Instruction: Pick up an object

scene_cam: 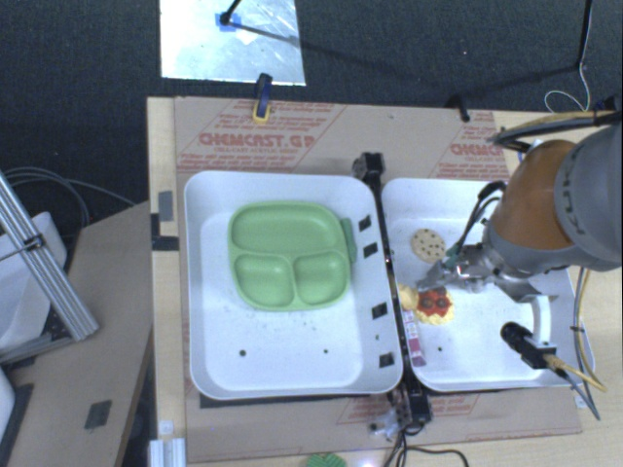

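Just beside the jaws (their state unclear) lies the red-and-yellow toy.

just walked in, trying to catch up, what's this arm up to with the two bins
A grey arm with an orange band reaches in from the right over the right bin. Its tool hangs low by a red and yellow toy; a cookie lies just beyond. Nothing visibly sits between its fingers, so no pick is confirmed. The left bin holds a green divided tray, untouched.
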You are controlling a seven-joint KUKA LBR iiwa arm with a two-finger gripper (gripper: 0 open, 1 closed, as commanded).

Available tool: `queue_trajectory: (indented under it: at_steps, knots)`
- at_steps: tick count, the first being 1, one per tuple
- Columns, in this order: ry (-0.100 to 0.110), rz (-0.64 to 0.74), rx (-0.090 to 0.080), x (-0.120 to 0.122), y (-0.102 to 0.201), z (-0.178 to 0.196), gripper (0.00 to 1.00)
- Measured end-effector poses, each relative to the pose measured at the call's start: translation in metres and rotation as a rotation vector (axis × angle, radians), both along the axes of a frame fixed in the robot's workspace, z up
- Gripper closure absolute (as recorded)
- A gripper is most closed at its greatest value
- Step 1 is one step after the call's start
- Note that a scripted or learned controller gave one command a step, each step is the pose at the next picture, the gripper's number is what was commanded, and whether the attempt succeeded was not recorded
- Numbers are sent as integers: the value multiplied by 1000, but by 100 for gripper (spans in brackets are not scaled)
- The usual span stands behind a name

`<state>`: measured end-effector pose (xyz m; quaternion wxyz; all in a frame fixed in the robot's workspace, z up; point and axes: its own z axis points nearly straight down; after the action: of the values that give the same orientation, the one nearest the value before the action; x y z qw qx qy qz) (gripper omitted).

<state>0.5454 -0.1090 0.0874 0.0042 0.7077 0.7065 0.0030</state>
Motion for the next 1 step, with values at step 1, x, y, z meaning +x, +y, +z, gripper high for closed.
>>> queue_trajectory:
  at_steps: [1]
  knots:
    - [-5, -3, -3, -41, 17, 1, 0]
